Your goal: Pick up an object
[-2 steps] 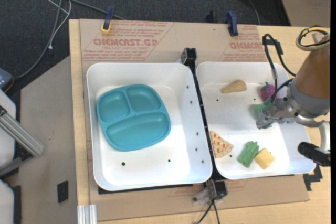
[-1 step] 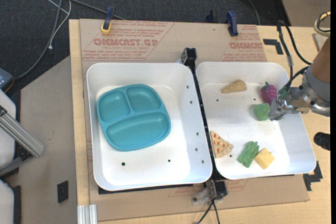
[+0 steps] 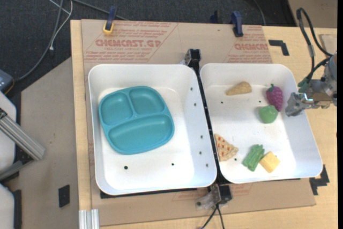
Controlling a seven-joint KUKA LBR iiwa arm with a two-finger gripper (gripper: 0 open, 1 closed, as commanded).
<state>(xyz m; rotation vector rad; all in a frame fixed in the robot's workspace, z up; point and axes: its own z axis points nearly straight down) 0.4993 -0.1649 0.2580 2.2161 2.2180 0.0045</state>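
Cardboard covered the desk (image 3: 161, 35) beneath both bins; the pincer (image 3: 296, 104), its opening impossible to tell, hovered at the right bin's (image 3: 300, 166) right rim, best lowered squarely over the nearby green toy (image 3: 268, 113).

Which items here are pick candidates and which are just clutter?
Job: gripper; purple grapes, green pepper, tan pastry, pizza slice, green vegetable, yellow block, all in the right bin.

Lying about: teal plate, left bin, blue clamps.
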